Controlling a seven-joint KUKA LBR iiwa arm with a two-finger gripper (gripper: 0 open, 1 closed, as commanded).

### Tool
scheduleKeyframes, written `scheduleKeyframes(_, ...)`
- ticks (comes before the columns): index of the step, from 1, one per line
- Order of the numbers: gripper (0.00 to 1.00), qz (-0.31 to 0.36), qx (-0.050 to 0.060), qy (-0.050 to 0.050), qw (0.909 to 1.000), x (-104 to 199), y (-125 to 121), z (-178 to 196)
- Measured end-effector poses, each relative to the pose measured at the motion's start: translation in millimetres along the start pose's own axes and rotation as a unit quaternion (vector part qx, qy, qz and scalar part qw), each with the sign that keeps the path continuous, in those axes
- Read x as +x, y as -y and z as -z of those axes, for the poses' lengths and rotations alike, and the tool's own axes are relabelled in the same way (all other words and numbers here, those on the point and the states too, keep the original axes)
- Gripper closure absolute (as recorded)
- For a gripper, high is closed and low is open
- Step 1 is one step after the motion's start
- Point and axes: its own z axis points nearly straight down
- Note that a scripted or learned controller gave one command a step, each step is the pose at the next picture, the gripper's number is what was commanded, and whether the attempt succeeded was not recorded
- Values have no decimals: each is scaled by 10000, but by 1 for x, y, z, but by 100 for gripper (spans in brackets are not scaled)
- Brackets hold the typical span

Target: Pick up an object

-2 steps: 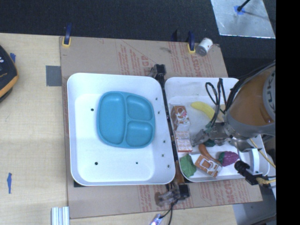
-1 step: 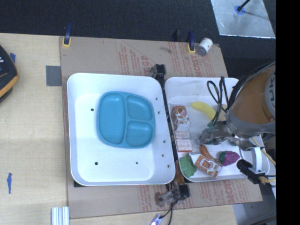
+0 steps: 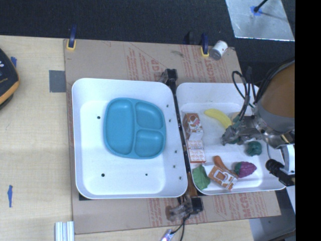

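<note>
Two white bins sit side by side; your gripper (image 3: 231, 136) hangs low in the right bin (image 3: 200, 92), and you cannot tell how it is set. Around the gripper you see a banana (image 3: 217, 116) just behind it, a teal lump (image 3: 253, 147) beside it, and a purple fruit (image 3: 245, 169), sausage (image 3: 219, 162) and green leaf (image 3: 200, 177) nearer the front rim

arm (image 3: 278, 97) cut by right edge, claw (image 3: 231, 136) fingers unclear, teal object (image 3: 253, 147) partly hidden
</note>
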Motion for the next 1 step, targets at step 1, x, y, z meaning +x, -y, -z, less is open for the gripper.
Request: scheduleKeyframes(1,100,3,-2,-2,10000,47,-82,41)
